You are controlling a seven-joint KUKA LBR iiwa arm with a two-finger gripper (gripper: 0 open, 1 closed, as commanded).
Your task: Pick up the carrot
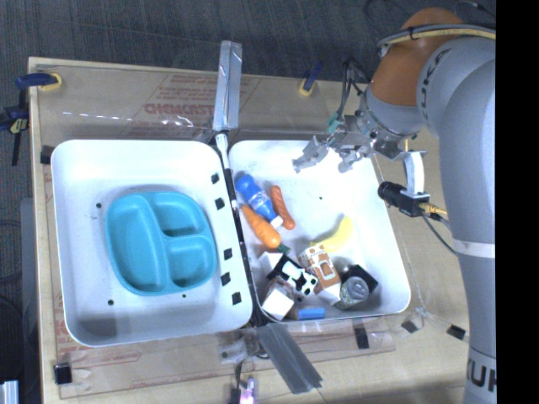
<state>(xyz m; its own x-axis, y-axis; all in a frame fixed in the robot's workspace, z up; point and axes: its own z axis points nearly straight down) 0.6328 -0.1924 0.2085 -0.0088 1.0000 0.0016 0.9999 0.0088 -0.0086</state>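
two shallow white bins side by side on the bench. left bin (76,183) holds a light blue divided tray (162,242) w/ three compartments, nothing in them. right bin (383,225) holds the clutter, mostly packed along its left wall and near edge: blue bottle (253,193) w/ white end lying at a slant, the carrot (262,231) just below it, orange, lying diagonally close to the divider between bins, touching or nearly touching the bottle. a thinner orange-red sausage-like piece (282,208) just right of the bottle. banana (337,233) nearer the bin's middle, curved. below that a small orange/white box (321,266), a black-and-white cow-patterned item (294,278), a white block (277,304), a small blue piece (311,313) and a dark round can-like thing (357,289) near the near-right corner. gripper (324,156) hangs over the far side of the right bin, fingers spread apart, nothing between them, well apart from the carrot. grey arm w/ orange band (404,66) comes in from the right.
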